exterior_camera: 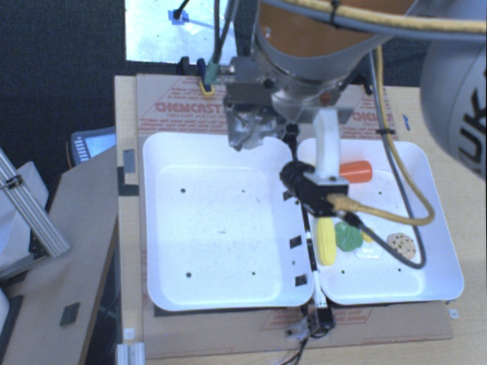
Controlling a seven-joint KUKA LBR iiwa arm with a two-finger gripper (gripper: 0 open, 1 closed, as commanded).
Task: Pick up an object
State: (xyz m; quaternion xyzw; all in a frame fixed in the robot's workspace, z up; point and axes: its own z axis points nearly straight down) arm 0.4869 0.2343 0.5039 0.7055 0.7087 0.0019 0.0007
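**Q:** Looming biggest at the top of the camera view, what is that?

**R:** That is the grey arm with its orange band, closest to the lens, with a yellowish cable draped across it. It reaches in from the right and hangs over the far edge of the two bins.

**Q:** And the gripper?

**R:** The gripper sits just over the far rim of the left bin, near the seam between the bins. It is a blurred metallic lump; I cannot tell whether it is spread or pressed together, and nothing is visibly pinched in it.

**Q:** Where are the things to pick?

**R:** All in the right bin. A yellow corn cob lies along the left wall, lengthwise. A green piece touches its right side. A round cookie with dark chips lies farther right, apart from both. An orange cylinder lies near the far side, just beside a white upright part of the arm's tooling. A black fitting with a yellow plug hangs over the seam.

**Q:** What carries the bins?

**R:** A cardboard sheet printed in red, on the bench.
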